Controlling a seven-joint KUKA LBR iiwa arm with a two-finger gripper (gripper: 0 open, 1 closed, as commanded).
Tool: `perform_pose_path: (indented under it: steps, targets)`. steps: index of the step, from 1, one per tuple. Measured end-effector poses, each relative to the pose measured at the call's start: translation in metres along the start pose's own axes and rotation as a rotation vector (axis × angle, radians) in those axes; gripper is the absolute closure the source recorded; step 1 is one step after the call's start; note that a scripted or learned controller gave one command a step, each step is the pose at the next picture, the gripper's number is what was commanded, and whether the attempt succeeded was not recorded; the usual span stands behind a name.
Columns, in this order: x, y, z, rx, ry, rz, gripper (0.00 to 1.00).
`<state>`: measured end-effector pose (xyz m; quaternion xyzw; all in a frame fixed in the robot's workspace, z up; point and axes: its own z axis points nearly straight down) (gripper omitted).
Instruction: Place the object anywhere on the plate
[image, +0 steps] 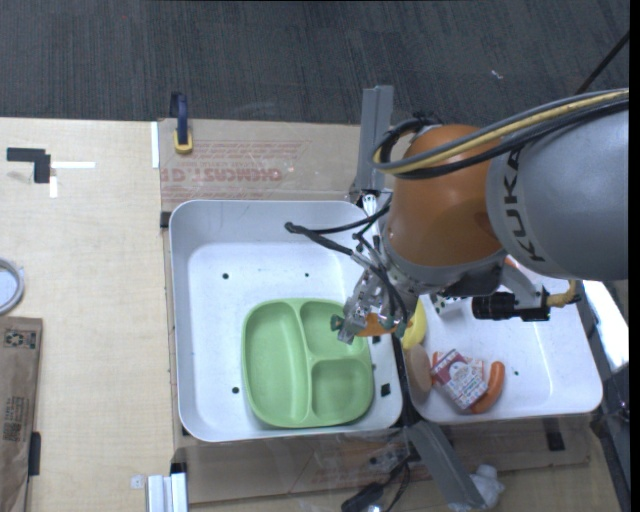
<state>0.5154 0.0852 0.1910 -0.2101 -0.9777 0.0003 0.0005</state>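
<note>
I count two white bins side by side on the bench. The left bin (200, 300) holds one green plate (290, 375) with three compartments: one long one on the left and two smaller ones on the right. My claw (362, 322) hangs over the plate's upper right compartment, near the wall shared by the bins. One small orange object (376, 322) sits between my fingers, so I am clamped on it, above the plate and not resting on it. In the right bin (560, 390) I count three loose things close together: one yellow piece (414, 328) beside my wrist, one red-and-white packet (458, 380), and one orange-red sausage shape (490, 388) touching the packet. A brownish piece (417, 368) lies by the bin's left wall.
</note>
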Motion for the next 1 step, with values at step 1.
perform_pose_path:
  steps: [1]
  targets:
    - [-0.0001,-0.0002,0.0,0.0,0.0,0.0,0.0]
